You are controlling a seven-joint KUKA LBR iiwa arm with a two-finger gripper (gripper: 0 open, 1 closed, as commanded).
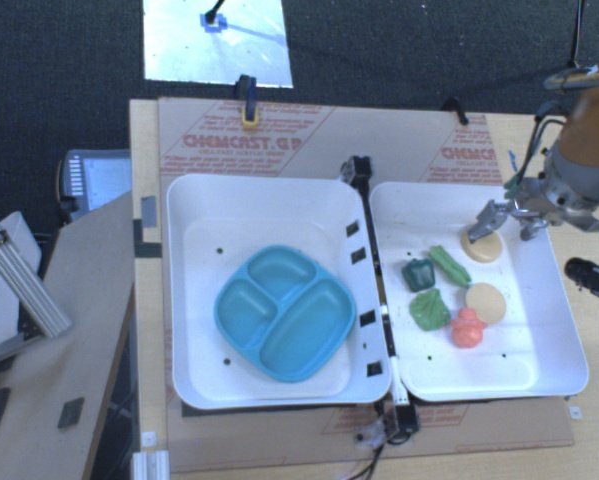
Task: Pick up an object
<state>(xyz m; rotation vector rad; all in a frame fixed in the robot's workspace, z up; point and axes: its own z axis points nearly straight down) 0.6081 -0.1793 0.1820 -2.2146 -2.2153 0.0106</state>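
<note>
Tan round disc (483,247) sits far in right bin (549,368), just beside green pod (449,265). Gripper (508,224) hovers over it, fingers (487,220) spread, holding nothing. Best: centre over disc, drop straight, close on its edges, avoid pod.

Blue divided plate (284,312) in white left bin (194,218). White right bin (539,368): two tan discs (483,247), green pieces (430,309), pink-red lump (467,330). Tan surface (309,133), red lettering.
</note>
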